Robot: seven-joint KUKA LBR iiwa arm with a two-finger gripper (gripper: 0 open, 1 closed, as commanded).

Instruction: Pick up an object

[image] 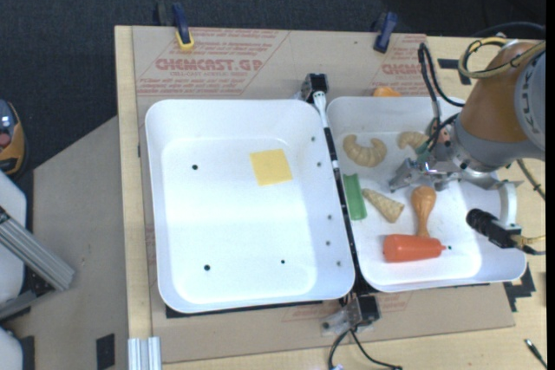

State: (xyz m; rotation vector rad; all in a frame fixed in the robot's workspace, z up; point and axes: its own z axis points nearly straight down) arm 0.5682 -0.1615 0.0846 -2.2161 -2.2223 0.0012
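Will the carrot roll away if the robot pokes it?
Probably a bit. The carrot looks round and smooth, lying on its side on the flat floor of the right bin, so a sideways poke could roll it. It tapers, so it would likely curve, not go straight. It looks like stiff plastic, unlikely to bend.

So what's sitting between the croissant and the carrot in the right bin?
In the camera view, a pale wedge-shaped piece lies between the croissant and the carrot, with the green stick just left of that line and the drumstick to its right.
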